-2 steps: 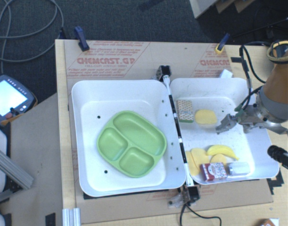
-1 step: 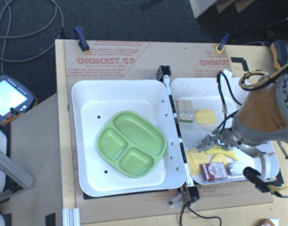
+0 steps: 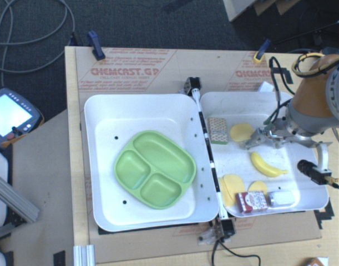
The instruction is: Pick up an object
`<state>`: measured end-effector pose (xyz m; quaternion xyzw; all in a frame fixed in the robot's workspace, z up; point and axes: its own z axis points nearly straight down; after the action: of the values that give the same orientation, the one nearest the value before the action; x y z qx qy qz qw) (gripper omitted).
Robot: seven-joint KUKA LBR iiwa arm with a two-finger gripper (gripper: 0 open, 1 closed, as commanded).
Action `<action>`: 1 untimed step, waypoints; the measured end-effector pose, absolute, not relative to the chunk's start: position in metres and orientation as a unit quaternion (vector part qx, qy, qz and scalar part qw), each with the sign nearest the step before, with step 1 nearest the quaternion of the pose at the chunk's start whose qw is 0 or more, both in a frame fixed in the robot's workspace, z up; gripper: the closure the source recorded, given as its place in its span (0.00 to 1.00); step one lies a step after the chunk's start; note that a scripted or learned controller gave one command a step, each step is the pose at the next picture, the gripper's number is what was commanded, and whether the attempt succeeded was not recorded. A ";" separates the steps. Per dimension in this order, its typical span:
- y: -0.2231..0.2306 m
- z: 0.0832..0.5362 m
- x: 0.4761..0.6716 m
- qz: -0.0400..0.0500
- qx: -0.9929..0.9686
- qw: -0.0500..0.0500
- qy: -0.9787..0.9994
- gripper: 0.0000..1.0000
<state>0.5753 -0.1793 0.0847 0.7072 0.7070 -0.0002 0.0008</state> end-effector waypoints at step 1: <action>-0.145 0.084 0.534 0.000 0.707 -0.001 0.707 0.00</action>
<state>0.5339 -0.1445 0.0843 0.7069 0.7073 -0.0002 -0.0010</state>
